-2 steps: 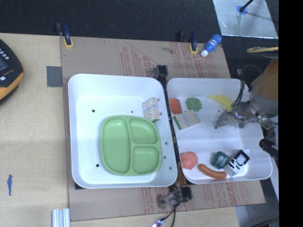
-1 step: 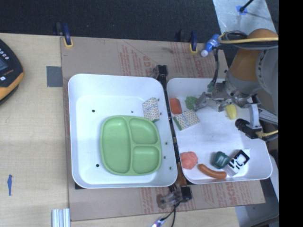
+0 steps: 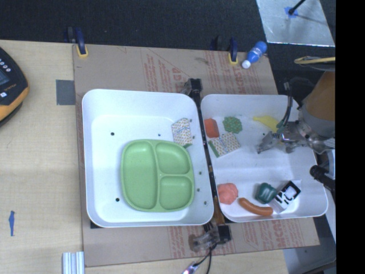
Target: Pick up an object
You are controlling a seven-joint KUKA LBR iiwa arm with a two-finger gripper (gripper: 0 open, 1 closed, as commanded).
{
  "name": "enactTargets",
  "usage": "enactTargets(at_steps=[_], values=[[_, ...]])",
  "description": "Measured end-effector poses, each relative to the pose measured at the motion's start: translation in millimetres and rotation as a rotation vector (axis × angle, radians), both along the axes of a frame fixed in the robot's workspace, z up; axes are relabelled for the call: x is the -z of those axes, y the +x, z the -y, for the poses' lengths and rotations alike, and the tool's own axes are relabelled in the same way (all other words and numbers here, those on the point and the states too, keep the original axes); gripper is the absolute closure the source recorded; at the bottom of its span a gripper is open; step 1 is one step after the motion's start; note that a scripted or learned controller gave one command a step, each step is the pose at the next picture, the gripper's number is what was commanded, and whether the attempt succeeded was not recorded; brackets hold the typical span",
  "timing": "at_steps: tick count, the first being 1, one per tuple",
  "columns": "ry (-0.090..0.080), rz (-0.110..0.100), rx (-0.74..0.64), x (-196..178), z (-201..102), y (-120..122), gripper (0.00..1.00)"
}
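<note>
The left bin [image 3: 94,153] fills the centre-left of the frame and holds a green divided plate [image 3: 158,174], with a small patterned packet [image 3: 182,131] leaning near its upper right corner. The right bin [image 3: 308,210] sits beside it, touching along the middle. The arm [image 3: 319,104] enters from the right edge, and its gripper [image 3: 268,144] hangs over the upper right part of the right bin with fingers slightly parted and nothing between them. Just above it lies a yellow banana-like piece [image 3: 265,120]. Further left are a green leafy piece [image 3: 232,124], an orange block [image 3: 211,128] and a patterned card [image 3: 224,144]. Along the bin's lower edge lie a pink-red lump [image 3: 227,192], a sausage [image 3: 255,206], a dark green object [image 3: 265,193] and a black-and-white piece [image 3: 287,194].
</note>
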State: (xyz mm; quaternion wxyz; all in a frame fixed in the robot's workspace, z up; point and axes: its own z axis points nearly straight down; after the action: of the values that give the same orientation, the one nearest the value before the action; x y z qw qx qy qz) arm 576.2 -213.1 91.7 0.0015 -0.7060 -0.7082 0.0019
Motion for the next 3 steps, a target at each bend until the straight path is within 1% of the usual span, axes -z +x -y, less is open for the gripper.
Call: enactTargets(at_steps=[1,2,3], values=[[0.002,0.000,-0.001,0,-60,-101,0.00],[0.001,0.015,-0.002,-2,-3,-95,0.00],[0.001,0.003,-0.002,-1,-2,31,0.00]])
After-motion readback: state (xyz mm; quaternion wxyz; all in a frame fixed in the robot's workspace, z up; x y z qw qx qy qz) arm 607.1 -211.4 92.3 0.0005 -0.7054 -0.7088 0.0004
